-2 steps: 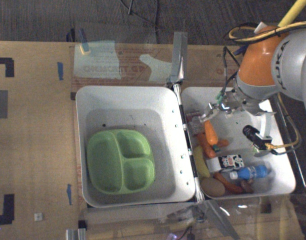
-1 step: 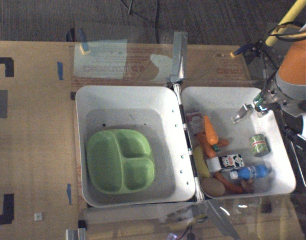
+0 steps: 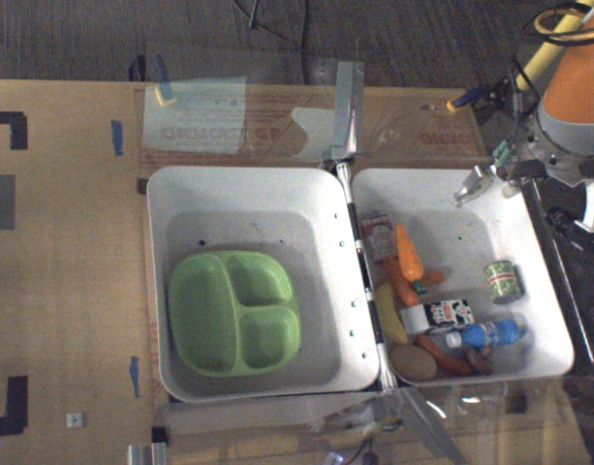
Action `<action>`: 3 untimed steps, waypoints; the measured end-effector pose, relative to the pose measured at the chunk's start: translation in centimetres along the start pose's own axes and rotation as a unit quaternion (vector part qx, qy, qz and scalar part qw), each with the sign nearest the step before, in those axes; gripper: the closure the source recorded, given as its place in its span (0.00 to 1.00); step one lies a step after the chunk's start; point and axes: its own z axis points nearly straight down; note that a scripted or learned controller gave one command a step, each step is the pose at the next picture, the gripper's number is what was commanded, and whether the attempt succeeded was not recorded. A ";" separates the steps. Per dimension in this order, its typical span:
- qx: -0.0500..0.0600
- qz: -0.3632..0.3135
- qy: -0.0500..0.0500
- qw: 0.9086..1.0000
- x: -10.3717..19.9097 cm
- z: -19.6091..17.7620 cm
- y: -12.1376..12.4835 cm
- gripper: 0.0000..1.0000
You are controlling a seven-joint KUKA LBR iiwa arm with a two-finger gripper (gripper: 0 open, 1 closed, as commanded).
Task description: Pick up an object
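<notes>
My gripper [image 3: 488,188] hangs over the far right corner of the right bin [image 3: 539,250], open, with nothing between its fingers. Below and left of it, along the bin's left side, lie an orange carrot [image 3: 408,252], a second orange piece [image 3: 401,285], a yellow banana [image 3: 388,314] and a brown potato [image 3: 413,361]. A black-and-white carton [image 3: 438,315], a blue bottle [image 3: 486,334] and a red pepper [image 3: 445,355] lie near the front. A small green can [image 3: 503,281] stands alone at the right, nearest the gripper.
The left bin [image 3: 171,211] holds a green divided plate [image 3: 234,310]. A metal divider [image 3: 347,114] rises between the bins at the back. Cables and a yellow hose [image 3: 553,42] trail by the arm at the upper right.
</notes>
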 end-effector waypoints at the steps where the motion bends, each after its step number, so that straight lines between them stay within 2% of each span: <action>1: 0.001 0.062 0.001 0.998 6.8 9.1 -3.5 0.00; 2: -0.002 0.064 0.001 0.998 6.6 7.9 -3.4 1.00; 3: -0.002 0.064 0.001 0.998 6.6 7.9 -3.4 0.00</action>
